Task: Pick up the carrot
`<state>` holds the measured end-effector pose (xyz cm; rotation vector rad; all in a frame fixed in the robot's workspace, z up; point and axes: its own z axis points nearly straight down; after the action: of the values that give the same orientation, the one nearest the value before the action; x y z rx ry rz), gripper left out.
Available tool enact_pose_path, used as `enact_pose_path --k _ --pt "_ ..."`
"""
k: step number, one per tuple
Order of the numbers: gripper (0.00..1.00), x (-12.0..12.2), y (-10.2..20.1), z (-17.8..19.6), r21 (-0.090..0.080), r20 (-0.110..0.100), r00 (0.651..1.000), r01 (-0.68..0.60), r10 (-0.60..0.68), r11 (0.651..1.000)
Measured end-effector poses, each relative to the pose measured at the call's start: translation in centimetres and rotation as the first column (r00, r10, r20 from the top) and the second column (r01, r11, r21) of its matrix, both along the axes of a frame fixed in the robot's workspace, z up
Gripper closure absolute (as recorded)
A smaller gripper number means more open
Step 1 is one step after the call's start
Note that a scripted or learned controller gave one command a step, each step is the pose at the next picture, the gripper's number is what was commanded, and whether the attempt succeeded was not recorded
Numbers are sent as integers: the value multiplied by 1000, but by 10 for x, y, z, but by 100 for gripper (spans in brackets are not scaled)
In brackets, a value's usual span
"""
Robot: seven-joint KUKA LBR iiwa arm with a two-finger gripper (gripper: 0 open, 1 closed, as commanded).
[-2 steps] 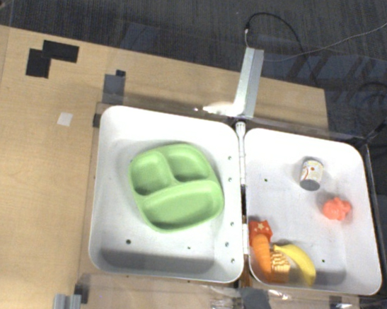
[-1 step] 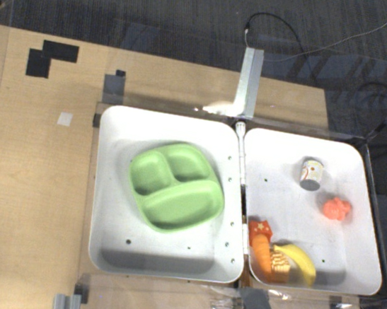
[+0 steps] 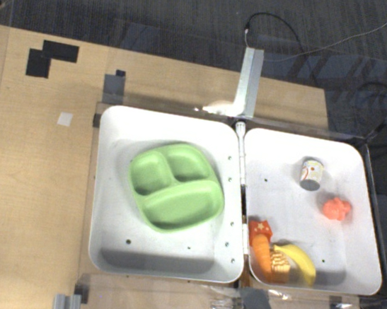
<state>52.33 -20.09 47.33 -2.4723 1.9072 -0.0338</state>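
Since the orange tapered carrot (image 3: 261,252) lies untouched, prob. against the yellow banana (image 3: 298,261), in right bin's (image 3: 357,209) near-left corner, pick not begun; claw state: can't tell.

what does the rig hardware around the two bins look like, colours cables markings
A pale grey metal post rises behind the spot where the white left bin and right bin meet. A thin black cable loops over the dark floor by the post's top. Black rectangular markings sit on the wooden bench top.
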Motion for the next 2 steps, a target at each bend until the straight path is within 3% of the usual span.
enact_pose_path --k 1,2 --pt "100 36 8 -37 -4 -23 861 -508 507 862" --pt "100 38 11 -25 -9 -17 858 -514 514 858"
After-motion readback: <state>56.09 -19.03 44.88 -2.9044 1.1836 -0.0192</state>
